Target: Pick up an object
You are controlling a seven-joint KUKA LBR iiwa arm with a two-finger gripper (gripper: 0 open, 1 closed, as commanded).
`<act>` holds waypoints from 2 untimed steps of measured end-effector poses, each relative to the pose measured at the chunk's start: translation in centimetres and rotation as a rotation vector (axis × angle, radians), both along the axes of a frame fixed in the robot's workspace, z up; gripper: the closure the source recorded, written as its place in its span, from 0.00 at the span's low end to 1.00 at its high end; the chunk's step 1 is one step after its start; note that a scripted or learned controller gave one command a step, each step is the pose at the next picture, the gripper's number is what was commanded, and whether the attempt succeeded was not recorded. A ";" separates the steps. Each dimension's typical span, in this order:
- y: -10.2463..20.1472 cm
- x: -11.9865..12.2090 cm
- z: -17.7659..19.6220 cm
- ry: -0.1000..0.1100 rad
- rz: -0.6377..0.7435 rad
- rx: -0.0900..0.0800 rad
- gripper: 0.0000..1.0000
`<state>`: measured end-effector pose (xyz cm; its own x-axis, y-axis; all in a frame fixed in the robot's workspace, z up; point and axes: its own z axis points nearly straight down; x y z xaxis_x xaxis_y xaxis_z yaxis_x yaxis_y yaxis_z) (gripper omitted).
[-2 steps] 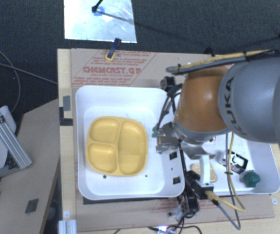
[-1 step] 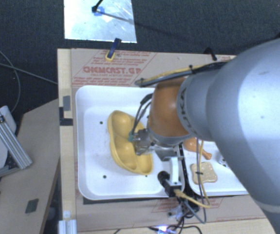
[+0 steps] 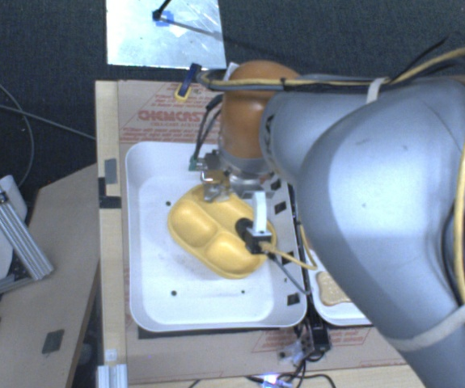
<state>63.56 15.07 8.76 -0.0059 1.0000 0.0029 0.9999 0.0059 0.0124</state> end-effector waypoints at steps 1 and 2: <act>-3.5 2.3 -0.2 0.018 -0.004 0.007 1.00; -5.9 -1.0 11.7 0.003 -0.007 -0.001 1.00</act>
<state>62.56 9.20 20.42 0.0008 1.0000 0.0016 1.0000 -0.0008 0.0098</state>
